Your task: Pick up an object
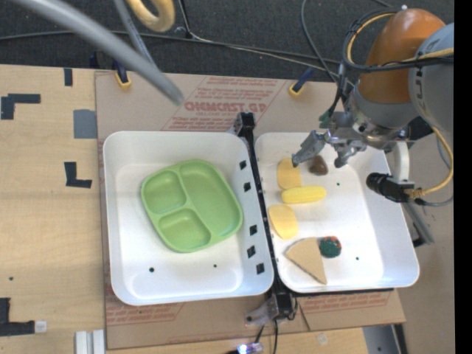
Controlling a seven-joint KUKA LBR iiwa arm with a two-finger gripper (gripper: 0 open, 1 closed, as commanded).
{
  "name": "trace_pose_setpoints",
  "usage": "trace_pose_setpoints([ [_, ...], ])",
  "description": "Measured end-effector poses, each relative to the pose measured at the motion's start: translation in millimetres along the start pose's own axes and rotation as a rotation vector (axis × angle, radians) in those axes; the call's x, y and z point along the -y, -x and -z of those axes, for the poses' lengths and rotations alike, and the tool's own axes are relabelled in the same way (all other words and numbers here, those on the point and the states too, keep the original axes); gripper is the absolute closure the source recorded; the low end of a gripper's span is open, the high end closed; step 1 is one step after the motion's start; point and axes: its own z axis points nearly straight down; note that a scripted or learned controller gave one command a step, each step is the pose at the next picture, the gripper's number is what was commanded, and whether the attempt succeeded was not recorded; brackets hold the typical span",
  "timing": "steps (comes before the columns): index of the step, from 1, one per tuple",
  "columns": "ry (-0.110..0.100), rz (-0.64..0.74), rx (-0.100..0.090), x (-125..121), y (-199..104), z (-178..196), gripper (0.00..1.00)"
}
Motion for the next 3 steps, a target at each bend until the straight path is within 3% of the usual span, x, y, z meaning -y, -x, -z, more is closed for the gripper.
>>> trace_pose_setpoints([
  [1, 0.013, 0.003, 0.001, -2.4, -0.1, 7.7, 0.00],
  [3, 0.010, 0.003, 0.002, -5.5, 1.4, -82.5, 0.00],
])
